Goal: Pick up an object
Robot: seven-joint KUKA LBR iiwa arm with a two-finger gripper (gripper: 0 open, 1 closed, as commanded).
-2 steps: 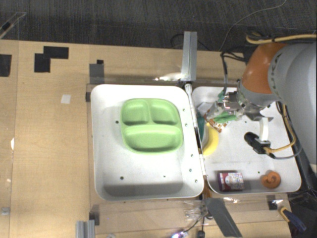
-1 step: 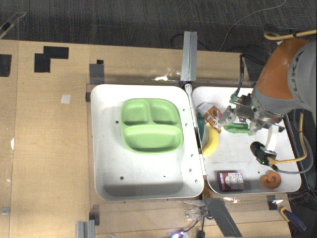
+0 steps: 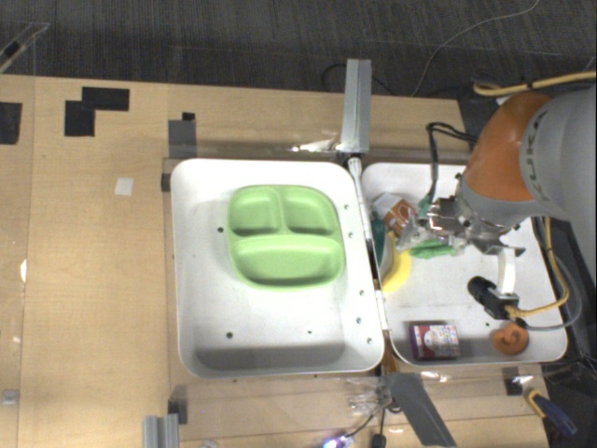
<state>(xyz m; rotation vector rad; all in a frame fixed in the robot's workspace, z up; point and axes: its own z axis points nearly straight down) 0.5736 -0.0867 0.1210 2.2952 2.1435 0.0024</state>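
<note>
Writing is showing on one thing, a dark packet (image 3: 434,340) with a pale label. The packet is lying flat near the lower edge of the right bin (image 3: 448,292), and its letters are too small to read.

The gripper (image 3: 431,230) is hanging low over the upper left part of the right bin, at the end of the grey arm (image 3: 550,157) that is reaching in from the right of the frame. It is too hard to see whether the gripper is wide, narrow or holding something.

A small brown thing (image 3: 401,215) is lying just to the left of the gripper, very near it. A green thing (image 3: 379,230) is lying against the bin's left wall, a little farther left. A yellow curved piece (image 3: 397,273) is lying below and to the left of the gripper, near it. The dark packet is sitting well below the gripper. A round brown thing (image 3: 510,340) is sitting in the lower right corner of the bin, well apart from the gripper.

A green plate (image 3: 284,233) with three parts is lying in the left bin (image 3: 187,278), in its upper half.
</note>
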